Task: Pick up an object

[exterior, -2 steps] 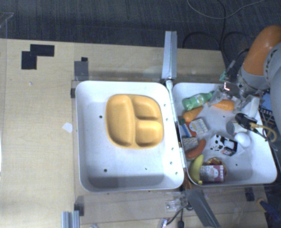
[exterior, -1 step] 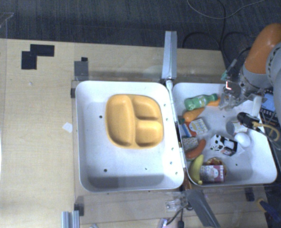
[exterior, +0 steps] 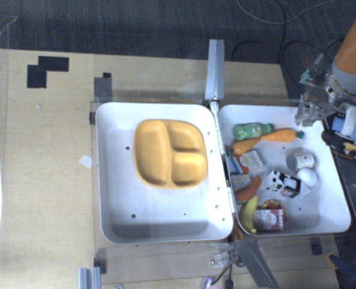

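Closest to the camera, a small red box (exterior: 269,217) and a banana (exterior: 248,212) lie at the near edge of the right bin (exterior: 340,212). Farther back is the carrot (exterior: 267,139). It lies long-ways across the bin, fat end left, thin tip pointing right toward the tool (exterior: 309,112). The tool hangs over the bin's far right corner, just past that tip. I cannot tell if it is wide or narrow. It holds nothing I can see.

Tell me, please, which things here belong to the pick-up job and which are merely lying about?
Belonging to the job:
- gripper
- carrot
- green bottle
- banana
- egg
- small can

Lying about:
- yellow divided tray, in the left bin
- cables on the floor
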Available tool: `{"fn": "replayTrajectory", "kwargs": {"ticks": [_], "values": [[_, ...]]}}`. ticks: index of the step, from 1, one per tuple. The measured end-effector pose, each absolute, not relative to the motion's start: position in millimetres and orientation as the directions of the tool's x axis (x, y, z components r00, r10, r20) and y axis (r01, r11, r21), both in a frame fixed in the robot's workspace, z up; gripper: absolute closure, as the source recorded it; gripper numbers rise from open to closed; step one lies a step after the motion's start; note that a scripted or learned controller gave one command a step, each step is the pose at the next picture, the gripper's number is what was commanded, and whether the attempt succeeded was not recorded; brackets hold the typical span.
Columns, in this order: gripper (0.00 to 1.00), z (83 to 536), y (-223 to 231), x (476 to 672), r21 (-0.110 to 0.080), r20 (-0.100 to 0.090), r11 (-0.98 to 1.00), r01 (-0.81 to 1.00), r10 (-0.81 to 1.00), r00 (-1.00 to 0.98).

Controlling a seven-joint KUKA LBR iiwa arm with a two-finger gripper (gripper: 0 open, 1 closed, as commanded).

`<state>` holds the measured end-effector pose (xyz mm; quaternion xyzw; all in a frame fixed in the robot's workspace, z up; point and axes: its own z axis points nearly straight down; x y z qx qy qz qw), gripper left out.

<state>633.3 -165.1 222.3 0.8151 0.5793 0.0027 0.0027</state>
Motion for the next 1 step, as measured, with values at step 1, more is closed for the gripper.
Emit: {"fn": "replayTrajectory", "kwargs": {"ticks": [1], "values": [[0.00, 221.9, -165.0, 633.1, 0.007, 0.001, -0.329, 0.944, 0.944, 0.329]]}}
